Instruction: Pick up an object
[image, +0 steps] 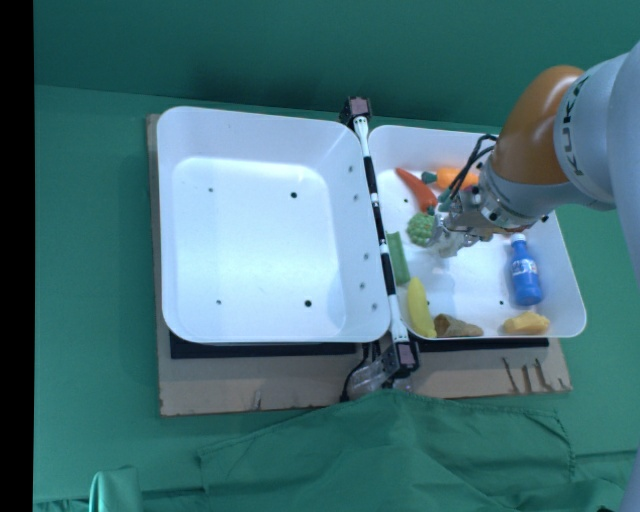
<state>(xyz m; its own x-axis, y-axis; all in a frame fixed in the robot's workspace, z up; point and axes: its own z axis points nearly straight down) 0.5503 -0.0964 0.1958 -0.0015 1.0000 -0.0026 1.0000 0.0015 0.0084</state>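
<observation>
Fixed above the bench, looking down at a slant. Far enough off to take in both bins whole: left bin (262, 235) near the middle of the picture, right bin (480, 280) toward its right. Green cloth (90, 250) all round, folded at the near edge. Arm (560, 130) entering from the right, cropped by the upper right corner.

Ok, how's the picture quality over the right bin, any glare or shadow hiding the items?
Camera view: lighting is even and soft, no harsh glare on the right bin; the arm casts a faint shadow near the gripper; the blue bottle and banana read clearly, slightly soft.
</observation>
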